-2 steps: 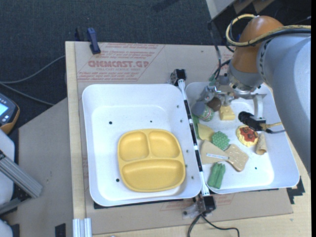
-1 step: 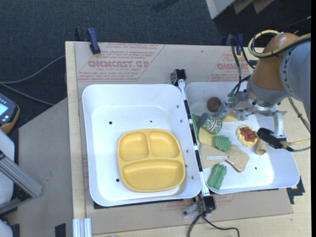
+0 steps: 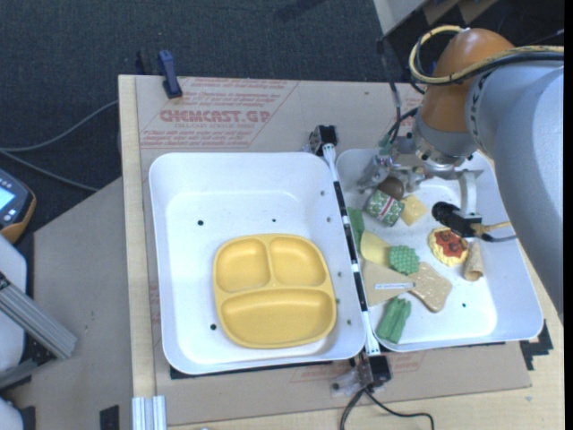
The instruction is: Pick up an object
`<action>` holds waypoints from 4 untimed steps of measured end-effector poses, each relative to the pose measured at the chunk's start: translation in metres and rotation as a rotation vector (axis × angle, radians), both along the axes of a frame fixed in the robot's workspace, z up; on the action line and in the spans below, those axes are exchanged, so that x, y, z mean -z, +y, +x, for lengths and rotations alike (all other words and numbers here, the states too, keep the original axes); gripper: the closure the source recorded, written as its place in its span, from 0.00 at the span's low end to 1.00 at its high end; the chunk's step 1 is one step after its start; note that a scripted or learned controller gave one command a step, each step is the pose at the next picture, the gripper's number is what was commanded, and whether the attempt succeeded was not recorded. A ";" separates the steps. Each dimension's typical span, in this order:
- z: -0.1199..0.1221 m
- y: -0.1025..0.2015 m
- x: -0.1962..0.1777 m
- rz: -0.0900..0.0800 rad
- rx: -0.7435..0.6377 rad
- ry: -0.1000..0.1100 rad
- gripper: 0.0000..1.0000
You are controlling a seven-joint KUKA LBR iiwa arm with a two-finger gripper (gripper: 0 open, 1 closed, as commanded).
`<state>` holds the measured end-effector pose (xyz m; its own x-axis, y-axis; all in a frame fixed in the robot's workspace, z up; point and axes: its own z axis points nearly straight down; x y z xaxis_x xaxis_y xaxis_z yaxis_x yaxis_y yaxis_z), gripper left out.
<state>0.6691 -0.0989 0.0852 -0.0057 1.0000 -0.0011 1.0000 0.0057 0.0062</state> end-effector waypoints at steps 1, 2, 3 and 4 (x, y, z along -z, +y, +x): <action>-0.041 0.000 0.000 0.001 0.007 0.008 0.00; -0.118 0.002 0.000 0.002 0.008 0.009 0.00; -0.044 -0.088 -0.078 -0.008 0.010 -0.008 0.00; -0.008 -0.029 -0.009 0.002 0.000 0.005 0.00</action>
<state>0.6611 -0.1279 0.0945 -0.0059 1.0000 0.0005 1.0000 0.0059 0.0017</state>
